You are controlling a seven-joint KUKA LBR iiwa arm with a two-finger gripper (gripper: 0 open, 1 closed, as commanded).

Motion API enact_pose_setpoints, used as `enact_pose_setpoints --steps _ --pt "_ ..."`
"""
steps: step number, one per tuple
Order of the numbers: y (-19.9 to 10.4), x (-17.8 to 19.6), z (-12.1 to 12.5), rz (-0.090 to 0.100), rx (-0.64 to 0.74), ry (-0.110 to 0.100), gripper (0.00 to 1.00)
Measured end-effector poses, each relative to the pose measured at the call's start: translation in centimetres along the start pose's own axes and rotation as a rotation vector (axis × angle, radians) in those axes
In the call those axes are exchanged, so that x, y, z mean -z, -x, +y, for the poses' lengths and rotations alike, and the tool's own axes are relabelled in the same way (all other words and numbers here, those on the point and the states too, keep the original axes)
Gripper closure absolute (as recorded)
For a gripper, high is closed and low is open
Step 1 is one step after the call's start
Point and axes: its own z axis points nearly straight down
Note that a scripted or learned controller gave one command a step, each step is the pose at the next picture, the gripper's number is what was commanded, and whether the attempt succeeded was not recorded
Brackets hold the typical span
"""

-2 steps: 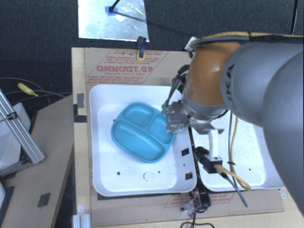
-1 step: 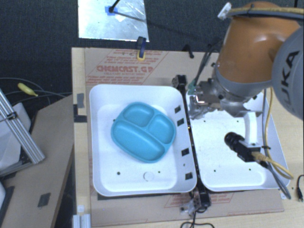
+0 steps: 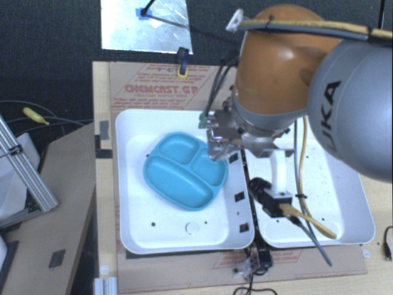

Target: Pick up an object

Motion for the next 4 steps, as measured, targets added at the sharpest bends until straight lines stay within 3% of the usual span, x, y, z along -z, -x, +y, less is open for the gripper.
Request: enact_pose_setpoints --steps 1,2,3,4 --pt "2.2 18.3 -0.5 0.003 -0.007 0.018 1.00" --pt "2.0 18.5 -0.5 -0.001 0.001 0.002 1.00" --pt "-1.8 4.0 -0.8 -0.007 -0.002 -0.015 1.00" --pt "-1.7 5.8 -0.5 -0.002 0.001 0.002 1.00"
